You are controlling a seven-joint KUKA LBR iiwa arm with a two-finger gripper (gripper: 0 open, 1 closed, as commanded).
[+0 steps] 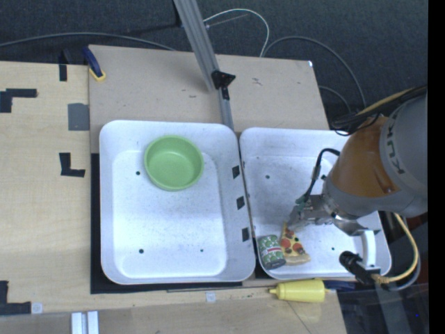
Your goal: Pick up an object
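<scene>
In the right bin (pixel 278 152), near its front edge, lie a toy pizza slice (pixel 293 247) and a small green packet (pixel 270 250) side by side. My gripper (pixel 300 216) hangs low in that bin, just above and behind the pizza slice, under the orange wrist band. The arm covers its fingertips. Toward the back of the left bin (pixel 118 207) stands a green bowl (pixel 174 163).
A yellow mustard-like bottle (pixel 301 291) lies on the bench just in front of the right bin. A grey pole (pixel 198 33) slants in from the top toward the gap between the bins. Cables run behind the right bin.
</scene>
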